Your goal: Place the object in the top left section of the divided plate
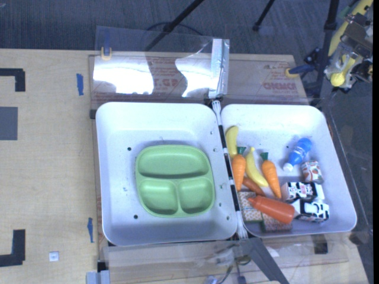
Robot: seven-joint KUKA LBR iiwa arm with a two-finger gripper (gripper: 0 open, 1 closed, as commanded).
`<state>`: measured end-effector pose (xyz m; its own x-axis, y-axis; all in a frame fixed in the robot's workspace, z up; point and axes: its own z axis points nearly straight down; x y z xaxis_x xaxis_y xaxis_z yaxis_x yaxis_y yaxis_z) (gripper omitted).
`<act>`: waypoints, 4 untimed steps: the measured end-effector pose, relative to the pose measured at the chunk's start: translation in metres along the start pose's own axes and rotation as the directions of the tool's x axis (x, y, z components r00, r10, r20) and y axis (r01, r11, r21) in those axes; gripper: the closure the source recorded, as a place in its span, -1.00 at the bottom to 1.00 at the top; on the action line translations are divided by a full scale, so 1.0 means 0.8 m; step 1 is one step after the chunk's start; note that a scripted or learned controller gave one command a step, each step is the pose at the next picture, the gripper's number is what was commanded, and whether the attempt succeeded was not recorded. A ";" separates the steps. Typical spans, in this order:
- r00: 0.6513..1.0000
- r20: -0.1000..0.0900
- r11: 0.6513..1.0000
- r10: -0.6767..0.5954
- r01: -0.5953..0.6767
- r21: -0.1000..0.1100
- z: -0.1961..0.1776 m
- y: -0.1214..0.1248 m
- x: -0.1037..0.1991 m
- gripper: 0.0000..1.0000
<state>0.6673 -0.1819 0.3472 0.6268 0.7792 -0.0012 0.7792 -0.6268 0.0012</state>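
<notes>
Plywood bench over dark carpet bears two white bins: one green divided plate, two carrots, two bananas. The state of the gripper cannot be told.

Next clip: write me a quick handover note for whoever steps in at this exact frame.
Gripper: up at the far right edge, outside the bins.
Divided plate: green, in the left bin, nothing in its sections.
Right bin: toy food piled up, including two carrots, a banana and a blue bottle.
Done: nothing placed.
Left: pick one item and set it in the plate's top left section.
</notes>
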 end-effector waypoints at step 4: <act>0.772 0.000 0.772 0.635 -0.635 0.001 -0.006 0.020 -0.049 1.00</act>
<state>0.6555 -0.2223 0.3524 0.9791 0.2036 -0.0003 0.2036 -0.9791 0.0003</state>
